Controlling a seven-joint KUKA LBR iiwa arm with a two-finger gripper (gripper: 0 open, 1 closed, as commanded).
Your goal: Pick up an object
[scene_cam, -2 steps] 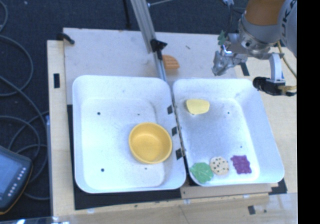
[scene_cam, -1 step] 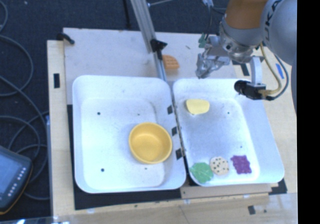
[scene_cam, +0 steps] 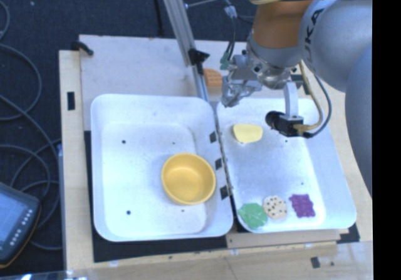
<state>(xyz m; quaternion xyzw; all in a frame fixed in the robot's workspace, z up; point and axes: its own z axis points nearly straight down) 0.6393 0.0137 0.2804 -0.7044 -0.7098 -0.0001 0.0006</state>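
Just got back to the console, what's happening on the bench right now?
The grey arm's claw hangs over the back left corner of the right bin, above the pale yellow piece. Nothing shows between its fingers, so no pick yet. A green piece, a spotted cookie and a purple piece lie along that bin's front edge. The yellow bowl sits in the left bin.

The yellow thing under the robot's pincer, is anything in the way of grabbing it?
Nothing visible lies between them. The pincer hangs just above and left of the yellow piece, which lies alone on the right bin floor.
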